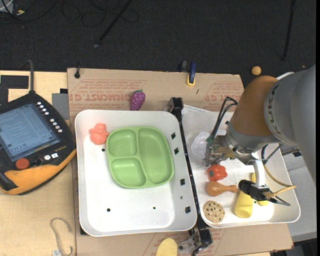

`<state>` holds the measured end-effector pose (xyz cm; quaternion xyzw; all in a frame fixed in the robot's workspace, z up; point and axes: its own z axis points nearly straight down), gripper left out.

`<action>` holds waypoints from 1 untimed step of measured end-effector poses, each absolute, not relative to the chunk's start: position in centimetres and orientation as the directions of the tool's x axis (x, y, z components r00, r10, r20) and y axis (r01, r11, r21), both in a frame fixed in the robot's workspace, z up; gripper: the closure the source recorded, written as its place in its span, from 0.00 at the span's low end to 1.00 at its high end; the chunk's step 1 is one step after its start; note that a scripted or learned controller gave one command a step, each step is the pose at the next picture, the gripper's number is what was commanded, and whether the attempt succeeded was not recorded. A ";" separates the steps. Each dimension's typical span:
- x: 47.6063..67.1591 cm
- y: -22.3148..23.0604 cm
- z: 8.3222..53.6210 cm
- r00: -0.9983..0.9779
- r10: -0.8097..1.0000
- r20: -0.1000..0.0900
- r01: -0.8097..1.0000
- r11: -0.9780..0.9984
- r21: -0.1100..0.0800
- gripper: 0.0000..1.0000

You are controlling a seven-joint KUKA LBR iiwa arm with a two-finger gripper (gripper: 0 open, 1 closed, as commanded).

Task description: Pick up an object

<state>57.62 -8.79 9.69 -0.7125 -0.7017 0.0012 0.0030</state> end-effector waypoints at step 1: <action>58.1 -8.4 15.8 0.001 1.000 0.000 1.000 -0.001 0.002 1.00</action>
